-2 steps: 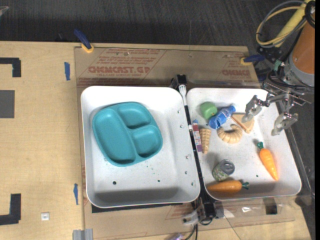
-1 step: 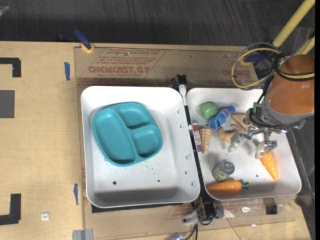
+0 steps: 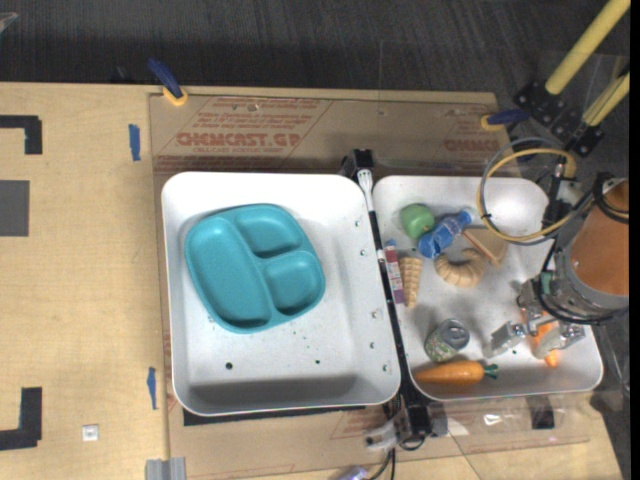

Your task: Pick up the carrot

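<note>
The carrot [image 3: 455,373] is orange with a green stub at its right end. It lies flat along the front wall of the right bin [image 3: 590,373]. My gripper [image 3: 535,332] hangs low over the same bin's front right part, a short way right of the carrot and slightly behind it, apart from it. A small orange piece [image 3: 547,348] shows just under the gripper; I cannot make out what it is. The arm's orange band [image 3: 608,253] rises behind it at the right edge.
Also in the right bin are a tin can [image 3: 447,338] just behind the carrot, a beige ring-shaped pastry [image 3: 460,268], a green item [image 3: 416,218], a blue item [image 3: 445,233], a white ball [image 3: 515,208] and a cone [image 3: 410,293]. A teal divided plate [image 3: 255,263] sits in the left bin [image 3: 290,383].
</note>
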Available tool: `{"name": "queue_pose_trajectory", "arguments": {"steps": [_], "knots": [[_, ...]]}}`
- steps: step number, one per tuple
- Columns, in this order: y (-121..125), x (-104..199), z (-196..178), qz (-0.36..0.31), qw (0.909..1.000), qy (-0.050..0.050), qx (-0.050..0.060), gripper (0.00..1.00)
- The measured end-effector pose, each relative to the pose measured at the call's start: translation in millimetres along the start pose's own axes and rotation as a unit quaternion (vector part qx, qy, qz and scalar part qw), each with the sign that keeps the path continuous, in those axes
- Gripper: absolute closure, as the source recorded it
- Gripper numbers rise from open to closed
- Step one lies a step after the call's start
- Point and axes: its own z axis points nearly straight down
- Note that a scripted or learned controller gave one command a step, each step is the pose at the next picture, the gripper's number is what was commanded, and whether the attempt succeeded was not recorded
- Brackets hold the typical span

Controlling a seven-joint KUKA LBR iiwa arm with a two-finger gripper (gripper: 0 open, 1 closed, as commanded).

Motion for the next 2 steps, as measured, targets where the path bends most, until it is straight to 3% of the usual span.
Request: {"name": "queue_pose_trajectory", "arguments": {"steps": [1,2], "knots": [[5.3,3.6,0.2,-0.181,0.9834,-0.009,-0.012,0.00],[0.0,9.6,-9.6,-0.180,0.9836,-0.002,-0.004,1.00]]}}
